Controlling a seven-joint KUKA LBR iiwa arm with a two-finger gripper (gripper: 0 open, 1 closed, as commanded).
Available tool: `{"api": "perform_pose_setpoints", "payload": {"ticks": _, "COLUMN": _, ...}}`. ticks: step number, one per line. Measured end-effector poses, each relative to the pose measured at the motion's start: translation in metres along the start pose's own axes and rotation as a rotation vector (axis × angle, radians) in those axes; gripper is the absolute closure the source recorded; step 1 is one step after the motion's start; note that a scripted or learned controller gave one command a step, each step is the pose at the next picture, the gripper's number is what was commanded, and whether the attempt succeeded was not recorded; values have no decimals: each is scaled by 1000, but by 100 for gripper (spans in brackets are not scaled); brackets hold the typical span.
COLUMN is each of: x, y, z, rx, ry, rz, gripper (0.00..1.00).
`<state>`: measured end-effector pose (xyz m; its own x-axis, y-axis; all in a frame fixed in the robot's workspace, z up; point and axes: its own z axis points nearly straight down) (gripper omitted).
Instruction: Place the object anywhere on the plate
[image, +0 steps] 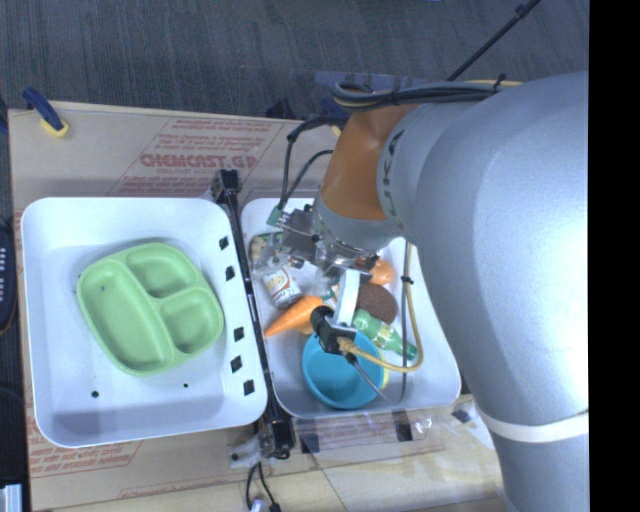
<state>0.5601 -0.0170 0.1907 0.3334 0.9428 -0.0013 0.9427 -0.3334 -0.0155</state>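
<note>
Cardboard-covered bench (190, 150) bearing two white bins, left bin (60, 400) beside right bin (440, 385).

Blue bowl (338, 383), small bottle (281, 287)

Pale green plate (150, 310) sits in the white left bin (50, 300); right of centre, an orange carrot (292, 318) and blue bowl (335, 385).
</note>
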Motion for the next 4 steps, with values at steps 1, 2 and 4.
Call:
{"api": "perform_pose_setpoints", "payload": {"ticks": 1, "x": 1, "y": 0, "z": -9, "rx": 7, "ry": -1, "rz": -14, "gripper": 100}}
{"api": "perform_pose_setpoints", "payload": {"ticks": 2, "x": 1, "y": 0, "z": -9, "rx": 7, "ry": -1, "rz": -15, "gripper": 0}}
{"api": "perform_pose_setpoints", "payload": {"ticks": 4, "x": 5, "y": -54, "z": -28, "rx": -5, "ry": -1, "rz": -64, "gripper": 0}}
